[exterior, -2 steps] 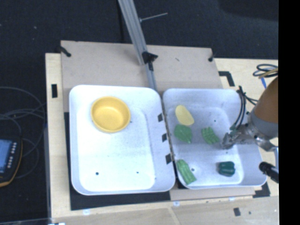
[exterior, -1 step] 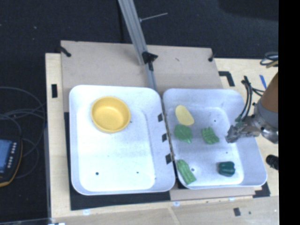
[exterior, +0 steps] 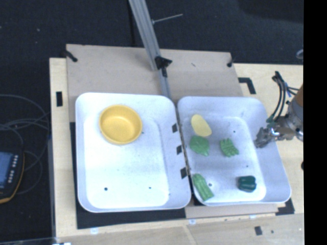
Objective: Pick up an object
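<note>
Over in the right bin (exterior: 265, 111): one yellow piece (exterior: 201, 126), four green ones. Left bin (exterior: 87, 137) has one yellow bowl (exterior: 120, 124). Gripper (exterior: 263, 137) hovers at the right rim, can't tell its jaws.

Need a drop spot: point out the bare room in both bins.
Left bin: open floor below and right of the yellow bowl. Right bin: crowded along its left wall; small gap between the ridged green piece and dark green pepper.
</note>
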Robot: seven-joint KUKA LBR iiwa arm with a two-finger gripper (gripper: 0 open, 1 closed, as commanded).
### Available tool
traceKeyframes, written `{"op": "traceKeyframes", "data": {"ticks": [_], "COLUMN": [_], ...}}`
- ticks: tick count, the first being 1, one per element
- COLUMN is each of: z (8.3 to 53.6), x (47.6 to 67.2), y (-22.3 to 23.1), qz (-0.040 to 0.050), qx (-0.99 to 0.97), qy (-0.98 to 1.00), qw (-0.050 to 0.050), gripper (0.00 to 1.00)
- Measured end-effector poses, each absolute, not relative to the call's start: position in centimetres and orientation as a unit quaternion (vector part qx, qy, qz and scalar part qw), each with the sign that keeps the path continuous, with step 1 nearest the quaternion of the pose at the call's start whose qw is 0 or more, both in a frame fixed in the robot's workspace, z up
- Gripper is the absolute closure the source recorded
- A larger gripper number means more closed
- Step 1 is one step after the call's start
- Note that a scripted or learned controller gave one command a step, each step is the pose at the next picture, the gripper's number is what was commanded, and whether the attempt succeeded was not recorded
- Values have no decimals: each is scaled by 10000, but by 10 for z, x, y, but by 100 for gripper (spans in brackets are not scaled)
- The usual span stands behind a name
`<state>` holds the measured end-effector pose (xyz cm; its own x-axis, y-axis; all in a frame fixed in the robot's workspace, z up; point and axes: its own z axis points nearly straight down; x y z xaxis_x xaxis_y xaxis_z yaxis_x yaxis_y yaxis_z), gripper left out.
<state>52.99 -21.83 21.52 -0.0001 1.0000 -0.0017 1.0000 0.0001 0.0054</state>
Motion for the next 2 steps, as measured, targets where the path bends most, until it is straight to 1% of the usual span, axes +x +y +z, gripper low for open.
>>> {"op": "traceKeyframes", "data": {"ticks": [1, 2], "z": [223, 234], "x": [545, 548], "y": [-160, -107], "qz": [10, 10], "qx": [7055, 7057], "qy": [7087, 7085], "qw": [4, 4], "gripper": [100, 100]}}
